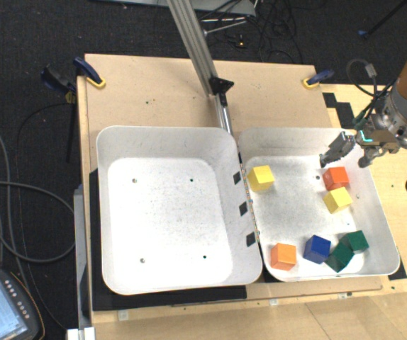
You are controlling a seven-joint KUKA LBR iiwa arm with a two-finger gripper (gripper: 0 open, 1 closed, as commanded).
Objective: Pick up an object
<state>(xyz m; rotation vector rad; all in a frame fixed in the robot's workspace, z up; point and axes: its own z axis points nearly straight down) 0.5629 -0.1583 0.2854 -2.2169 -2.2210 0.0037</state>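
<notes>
we judged the orange block [335, 177] light, rigid; best pinched across flat sides. our gripper [352, 153] hung open above it.

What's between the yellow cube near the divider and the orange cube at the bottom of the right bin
Nothing: in the camera view, only bare white bin floor lies between the yellow cube and the orange cube.
</notes>
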